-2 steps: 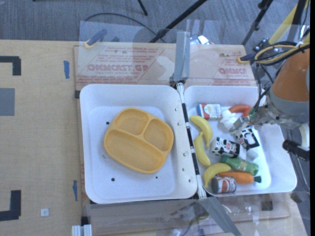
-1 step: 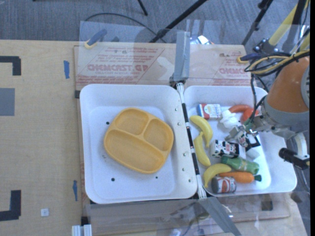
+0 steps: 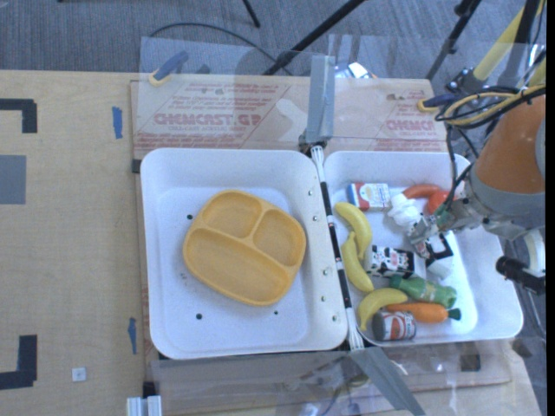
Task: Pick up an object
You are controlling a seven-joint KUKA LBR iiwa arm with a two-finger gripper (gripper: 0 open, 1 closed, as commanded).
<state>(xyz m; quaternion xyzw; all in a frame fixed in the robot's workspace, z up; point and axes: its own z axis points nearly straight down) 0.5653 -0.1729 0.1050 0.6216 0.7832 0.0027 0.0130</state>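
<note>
Toys fill the right bin (image 3: 494,315): a can (image 3: 397,326) and carrot (image 3: 422,312) nearest, bananas (image 3: 355,248) along its left wall, the claw (image 3: 422,232) low among them mid-bin, can't tell if it's open or gripping, and the yellow divided plate (image 3: 244,246) sits in the left bin (image 3: 165,258).

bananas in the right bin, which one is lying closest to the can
The short curved banana at the near end of the bin, just above the red-labelled can. The other two bananas lie farther up, along the bin's left wall.
</note>
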